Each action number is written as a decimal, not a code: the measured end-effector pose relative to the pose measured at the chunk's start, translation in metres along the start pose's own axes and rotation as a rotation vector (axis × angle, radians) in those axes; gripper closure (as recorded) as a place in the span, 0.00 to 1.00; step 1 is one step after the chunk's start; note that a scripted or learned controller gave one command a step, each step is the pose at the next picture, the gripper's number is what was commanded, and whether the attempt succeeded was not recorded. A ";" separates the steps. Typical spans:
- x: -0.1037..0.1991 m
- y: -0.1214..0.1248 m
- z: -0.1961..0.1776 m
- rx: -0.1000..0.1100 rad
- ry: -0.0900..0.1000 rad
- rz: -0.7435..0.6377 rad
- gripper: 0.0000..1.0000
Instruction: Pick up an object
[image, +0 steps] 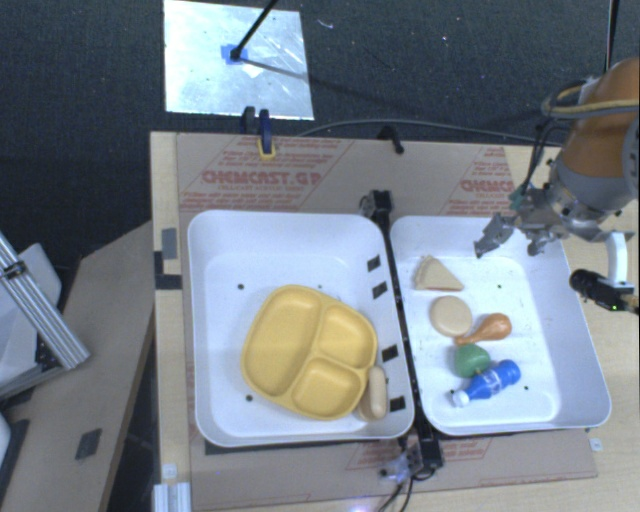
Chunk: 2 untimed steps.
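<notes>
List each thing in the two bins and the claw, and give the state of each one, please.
claw: open, holding nothing, above the right bin's far edge
yellow tray: lying flat in the left bin
bread roll: lying by the tray's near corner
wedge: lying flat
round bun: lying flat
drumstick: on its side
green piece: lying against the bottle
blue bottle: on its side

Two bins sit side by side on the surface (300, 170). The left bin (220, 260) holds a divided tray (310, 350) with a bread roll (375, 392) touching its right corner. The right bin (560, 340) holds a wedge (436, 274) at the back, then a round piece (451, 316), a drumstick (486, 327), a leafy piece (471, 359) and a bottle (487, 382) nearest the front.
</notes>
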<state>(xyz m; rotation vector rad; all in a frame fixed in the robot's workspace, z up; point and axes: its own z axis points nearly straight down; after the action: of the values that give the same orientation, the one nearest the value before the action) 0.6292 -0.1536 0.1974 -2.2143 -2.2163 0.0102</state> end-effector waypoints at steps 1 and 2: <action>0.000 0.003 -0.008 -0.012 -0.002 -0.002 0.00; -0.005 0.005 0.053 -0.008 -0.002 -0.001 0.00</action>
<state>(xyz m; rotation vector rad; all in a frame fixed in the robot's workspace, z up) 0.6340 -0.1584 0.1441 -2.2183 -2.2226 0.0030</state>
